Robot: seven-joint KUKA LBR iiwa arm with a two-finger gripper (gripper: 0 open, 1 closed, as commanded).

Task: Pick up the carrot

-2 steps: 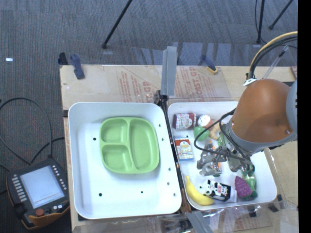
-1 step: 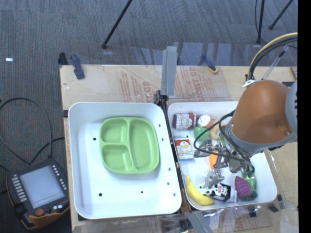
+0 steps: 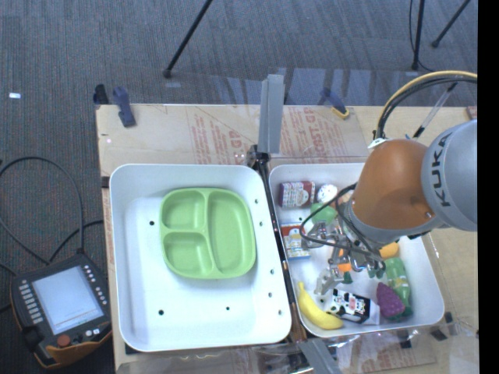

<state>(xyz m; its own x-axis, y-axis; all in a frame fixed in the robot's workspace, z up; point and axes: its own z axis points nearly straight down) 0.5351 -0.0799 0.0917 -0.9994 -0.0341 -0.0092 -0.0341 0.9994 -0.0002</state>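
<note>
Bins point(image 3: 125, 209): two; carrot point(image 3: 389, 249): one

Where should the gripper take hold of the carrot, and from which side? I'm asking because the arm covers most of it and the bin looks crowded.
Judging from the orange end of the carrot poking out beside the arm's wrist in the right bin, grip that exposed end from above, fingers across its narrow width. The green item just below it crowds a sideways approach. The rest of the carrot is hidden.

"KUKA" is showing in dark letters on the grey arm point(image 3: 456, 179). Red print is running across the cardboard point(image 3: 234, 135) behind the bins, too faint to read.
</note>
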